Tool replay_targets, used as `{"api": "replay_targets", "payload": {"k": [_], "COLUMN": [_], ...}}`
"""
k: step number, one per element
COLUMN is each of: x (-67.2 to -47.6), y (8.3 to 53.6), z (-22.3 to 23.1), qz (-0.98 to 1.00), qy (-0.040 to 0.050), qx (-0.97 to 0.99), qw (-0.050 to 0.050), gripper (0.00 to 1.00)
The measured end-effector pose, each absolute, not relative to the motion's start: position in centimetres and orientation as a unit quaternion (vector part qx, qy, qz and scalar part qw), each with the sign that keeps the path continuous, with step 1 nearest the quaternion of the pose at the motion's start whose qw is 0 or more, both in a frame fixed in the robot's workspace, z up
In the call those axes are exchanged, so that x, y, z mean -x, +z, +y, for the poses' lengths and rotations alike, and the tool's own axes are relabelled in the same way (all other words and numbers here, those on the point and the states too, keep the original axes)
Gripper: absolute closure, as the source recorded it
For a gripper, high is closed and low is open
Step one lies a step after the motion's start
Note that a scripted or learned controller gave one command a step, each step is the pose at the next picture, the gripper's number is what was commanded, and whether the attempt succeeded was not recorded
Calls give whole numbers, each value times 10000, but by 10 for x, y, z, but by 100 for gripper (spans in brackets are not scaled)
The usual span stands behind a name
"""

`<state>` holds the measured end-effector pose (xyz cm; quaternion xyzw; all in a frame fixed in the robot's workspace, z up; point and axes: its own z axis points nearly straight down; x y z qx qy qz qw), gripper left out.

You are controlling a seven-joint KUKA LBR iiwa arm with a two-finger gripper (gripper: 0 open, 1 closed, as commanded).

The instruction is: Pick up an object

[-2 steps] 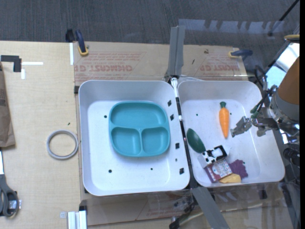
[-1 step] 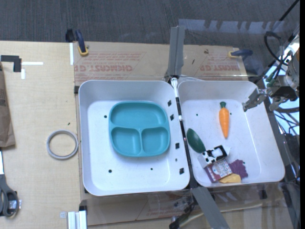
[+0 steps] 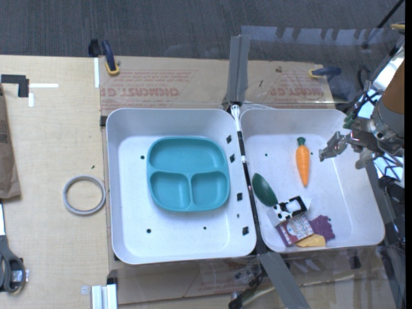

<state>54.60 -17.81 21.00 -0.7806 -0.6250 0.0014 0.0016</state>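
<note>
An orange toy carrot (image 3: 302,163) lies in the right bin (image 3: 347,208), towards its back. A dark green spoon-shaped piece (image 3: 264,188) rests near the bin's left wall. At the front sit a black-and-white toy (image 3: 290,206), a small printed packet (image 3: 295,227), a purple object (image 3: 322,226) and a yellow piece (image 3: 312,241). My gripper (image 3: 347,152) hovers over the bin's right side, to the right of the carrot and apart from it. It is open, with nothing between its fingers.
The left bin (image 3: 129,224) holds a teal divided plate (image 3: 188,174). On the wooden bench to the left lie a tape ring (image 3: 84,194), scissors (image 3: 9,272) and a brown bag (image 3: 8,147). A grey post (image 3: 237,69) stands behind the bins' divider.
</note>
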Motion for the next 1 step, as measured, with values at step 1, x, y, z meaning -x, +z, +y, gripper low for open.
{"api": "replay_targets", "payload": {"k": [1], "x": [-614], "y": [191], "z": [-174], "qz": [-5829], "qy": [14], "qx": [8125], "qw": [1], "gripper": [0]}}
